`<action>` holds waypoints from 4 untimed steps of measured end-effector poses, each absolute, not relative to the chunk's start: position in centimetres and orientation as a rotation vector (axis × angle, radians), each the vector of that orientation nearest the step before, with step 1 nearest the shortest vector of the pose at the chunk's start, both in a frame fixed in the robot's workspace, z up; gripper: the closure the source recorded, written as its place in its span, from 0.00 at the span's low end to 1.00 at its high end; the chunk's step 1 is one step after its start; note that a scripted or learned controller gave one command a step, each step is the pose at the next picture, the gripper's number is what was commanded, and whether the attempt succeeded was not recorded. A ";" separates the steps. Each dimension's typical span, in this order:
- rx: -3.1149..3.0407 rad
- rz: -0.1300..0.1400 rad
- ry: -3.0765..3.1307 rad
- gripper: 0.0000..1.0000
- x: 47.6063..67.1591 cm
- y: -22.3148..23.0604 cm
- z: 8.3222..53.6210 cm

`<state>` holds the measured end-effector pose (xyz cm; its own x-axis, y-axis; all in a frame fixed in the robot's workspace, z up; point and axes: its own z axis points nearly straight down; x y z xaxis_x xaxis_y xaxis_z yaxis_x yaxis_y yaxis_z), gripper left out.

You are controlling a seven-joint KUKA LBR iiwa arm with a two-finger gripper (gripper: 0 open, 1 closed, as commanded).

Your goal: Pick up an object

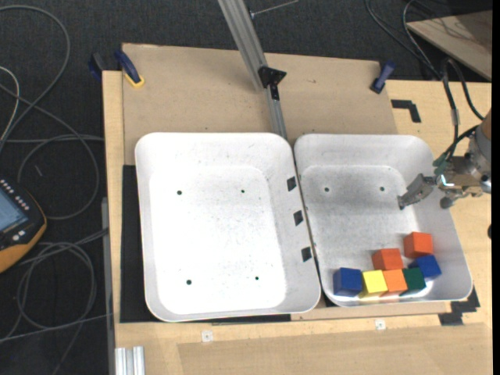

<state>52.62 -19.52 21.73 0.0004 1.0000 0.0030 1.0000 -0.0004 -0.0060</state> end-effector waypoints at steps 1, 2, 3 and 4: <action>-2.220 0.000 -2.220 0.00 52.7 -19.5 22.0; -2.217 0.003 -2.218 0.00 52.8 -19.8 17.7; -2.216 0.003 -2.218 0.00 53.0 -19.4 13.4; -2.217 0.002 -2.217 0.00 53.0 -19.4 9.7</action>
<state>52.99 -19.35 9.73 -0.0001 1.0000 0.0030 1.0000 0.0001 -0.0051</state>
